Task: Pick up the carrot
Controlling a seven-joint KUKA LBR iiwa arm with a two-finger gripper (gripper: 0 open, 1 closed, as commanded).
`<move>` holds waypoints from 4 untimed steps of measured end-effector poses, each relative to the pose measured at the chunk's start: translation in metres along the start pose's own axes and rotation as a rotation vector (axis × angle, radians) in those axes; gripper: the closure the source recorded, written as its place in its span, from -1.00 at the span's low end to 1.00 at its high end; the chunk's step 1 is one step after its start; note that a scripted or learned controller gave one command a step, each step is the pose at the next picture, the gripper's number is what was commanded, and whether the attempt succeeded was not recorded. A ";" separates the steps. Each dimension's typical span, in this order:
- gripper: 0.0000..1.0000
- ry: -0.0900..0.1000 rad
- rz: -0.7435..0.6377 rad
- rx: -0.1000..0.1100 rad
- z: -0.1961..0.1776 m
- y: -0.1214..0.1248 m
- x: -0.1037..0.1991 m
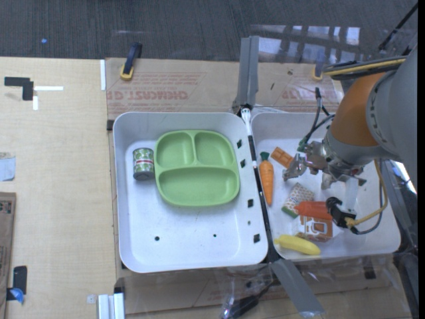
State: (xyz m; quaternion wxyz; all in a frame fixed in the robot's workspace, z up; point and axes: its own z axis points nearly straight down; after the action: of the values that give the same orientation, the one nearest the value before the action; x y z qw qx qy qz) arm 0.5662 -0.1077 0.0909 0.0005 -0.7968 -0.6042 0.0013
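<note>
- the left bin [133,244] holds a green divided plate [197,167] and a small can [143,163].
- the hand [299,166] hangs over the right bin [385,241]; whether it is open, i cannot tell.
- the carrot [266,180] lies near it, along that bin's left wall.

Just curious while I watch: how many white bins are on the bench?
2. The left bin holds a green divided plate and a small can. The right bin holds the carrot, a banana and small boxes, with the arm above it.
</note>
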 end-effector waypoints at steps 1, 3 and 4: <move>-1.00 0.000 0.149 0.000 0.000 0.023 0.021; 1.00 0.000 0.185 0.001 -0.100 -0.058 0.075; 1.00 -0.001 0.052 0.001 -0.147 -0.095 0.053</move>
State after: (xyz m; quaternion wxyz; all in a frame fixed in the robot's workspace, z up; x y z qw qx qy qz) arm 0.4898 -0.0314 0.2376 0.0006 -0.8122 -0.5833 0.0020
